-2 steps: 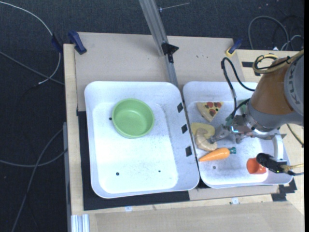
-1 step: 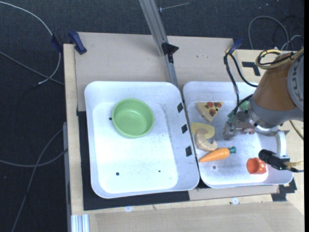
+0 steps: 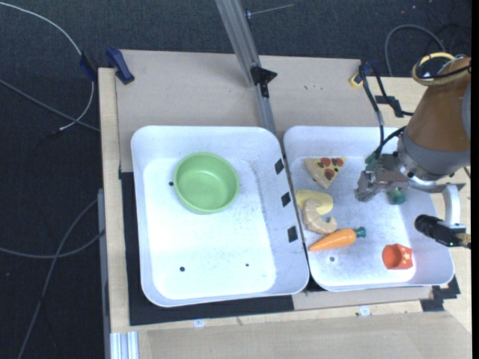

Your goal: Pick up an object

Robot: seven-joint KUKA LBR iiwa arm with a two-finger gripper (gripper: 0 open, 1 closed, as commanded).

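The right bin (image 3: 352, 144) holds a pizza slice (image 3: 325, 170) at the back, a pale yellow piece (image 3: 314, 205) near its left wall, an orange carrot (image 3: 334, 238) with a green tip in front, and a small red object (image 3: 397, 256) at the front right. My gripper (image 3: 372, 185) hangs low over the right half of this bin, right of the pizza slice and behind the carrot. A small teal thing (image 3: 397, 196) sits just to the gripper's right. I see nothing held in the gripper.
A green bowl (image 3: 206, 182) stands in the left bin (image 3: 150, 223). A slanted metal bar (image 3: 241, 28) runs down to the gap between the bins. Black cables (image 3: 385, 99) trail along the arm at the right.
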